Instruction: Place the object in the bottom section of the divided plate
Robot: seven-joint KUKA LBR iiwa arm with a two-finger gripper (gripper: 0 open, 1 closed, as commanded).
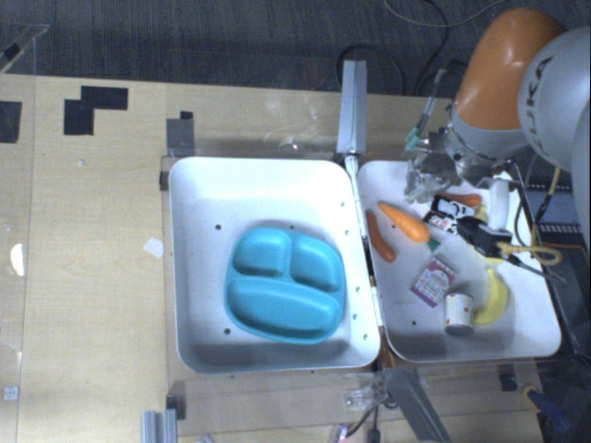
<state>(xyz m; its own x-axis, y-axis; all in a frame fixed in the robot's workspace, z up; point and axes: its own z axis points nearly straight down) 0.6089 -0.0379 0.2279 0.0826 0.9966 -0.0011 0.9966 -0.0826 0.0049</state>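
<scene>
Over the right bin (545, 340), gripper (427, 181) is hovering by the carrot (404, 221); finger state unclear, centre before descending.

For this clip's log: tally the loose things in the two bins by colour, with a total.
Blue: 1, divided plate
Orange: 2, carrot, sausage-like piece
Yellow: 1, banana
Purple: 1, packet
White: 1, small can
Total: 6, leaving out the clutter under the tool.

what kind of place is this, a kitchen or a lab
Most likely a robotics lab bench, not a kitchen: a robot arm reaches over two white bins, toy food such as a carrot and banana fills one, and loose cables trail behind.
</scene>
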